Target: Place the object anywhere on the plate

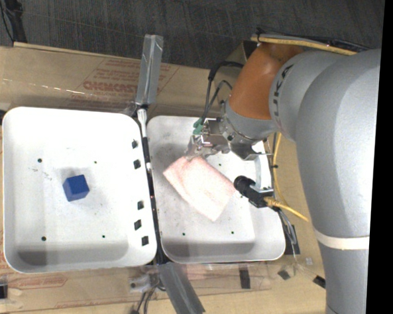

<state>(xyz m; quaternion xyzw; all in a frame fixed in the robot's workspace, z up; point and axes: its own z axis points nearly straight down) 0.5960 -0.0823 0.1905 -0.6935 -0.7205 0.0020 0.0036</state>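
A small blue cube (76,187) lies on the floor of the left white bin (25,129), left of its middle. A flat pink plate (198,186), roughly square and turned at an angle, lies in the right white bin (244,245). My gripper (200,144) hangs over the right bin at the plate's upper left edge, far from the cube. I see nothing held in it. The grey arm with its orange band (257,84) covers the bin's back right corner.
A black cable plug (246,188) with a yellow lead juts over the right bin just right of the plate. A metal divider (148,77) runs between the two bins. Cardboard (69,72) lies under and behind the bins.
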